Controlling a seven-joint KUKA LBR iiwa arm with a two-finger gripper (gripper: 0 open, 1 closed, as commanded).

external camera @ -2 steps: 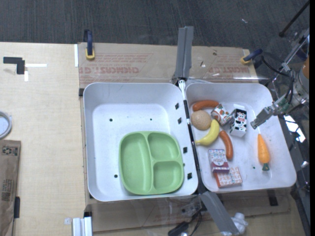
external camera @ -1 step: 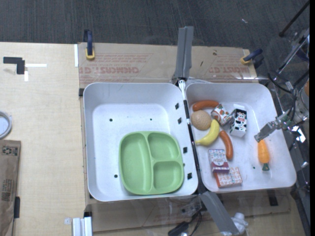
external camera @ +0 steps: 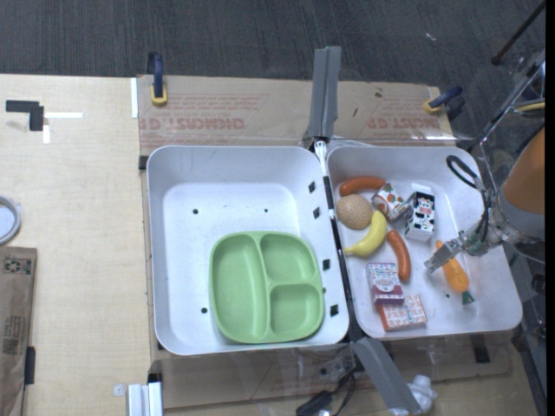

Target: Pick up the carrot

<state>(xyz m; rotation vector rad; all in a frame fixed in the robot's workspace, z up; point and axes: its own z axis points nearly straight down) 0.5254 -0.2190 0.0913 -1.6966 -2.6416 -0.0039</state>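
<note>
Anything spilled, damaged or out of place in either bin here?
Nothing stands out. The carrot lies flat in the right bin by the gripper, food loosely piled nearby, and the green tray sits level in the left bin.

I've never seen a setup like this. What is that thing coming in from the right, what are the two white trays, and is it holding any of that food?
One camera looks down at a slant on a bench. The grey and orange shape at the right edge is a robot arm; its gripper reaches into the right bin. Its fingers sit right at the carrot, but I cannot tell whether they grip it. That bin also holds toy food: a banana, two sausages, a round brown item and small boxes. The left bin holds a green divided plate.
</note>
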